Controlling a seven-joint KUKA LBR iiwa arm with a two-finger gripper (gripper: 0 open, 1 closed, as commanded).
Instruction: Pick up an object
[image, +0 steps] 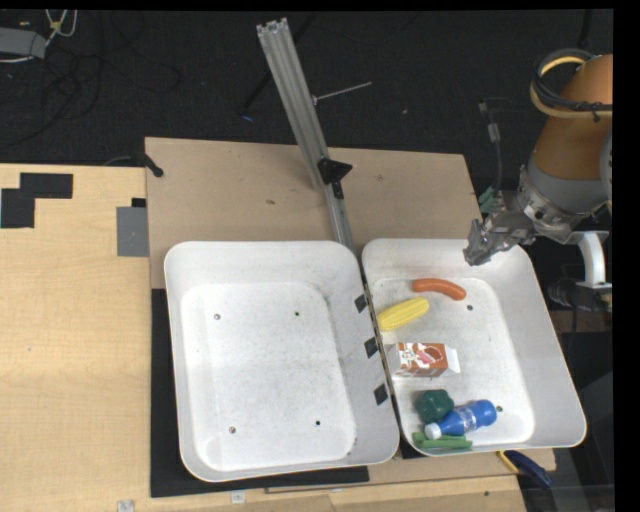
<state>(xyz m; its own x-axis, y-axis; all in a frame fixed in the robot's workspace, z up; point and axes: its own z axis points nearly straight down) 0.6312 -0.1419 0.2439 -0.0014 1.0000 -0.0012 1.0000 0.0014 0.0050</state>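
- The left bin (262, 355) sits in the middle of the counter (240, 190); only bare white floor shows inside it.
- The right bin (545, 390) holds a yellow corn cob (402, 313) near its left wall, an orange sausage (439, 288) by the far edge, a small carton (426, 358), a dark green lump (434, 404) and a blue bottle (462, 419) at the near edge.
- The sausage looks light, smooth and maybe slippery; taking it across the middle seems best.
- The claw (482, 247) hangs over the far right corner of the right bin, holding nothing; I cannot tell its state.

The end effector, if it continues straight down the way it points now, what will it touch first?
Probably the right bin near its far rim. The end effector hangs there, apart from the sausage. Depth is unclear.
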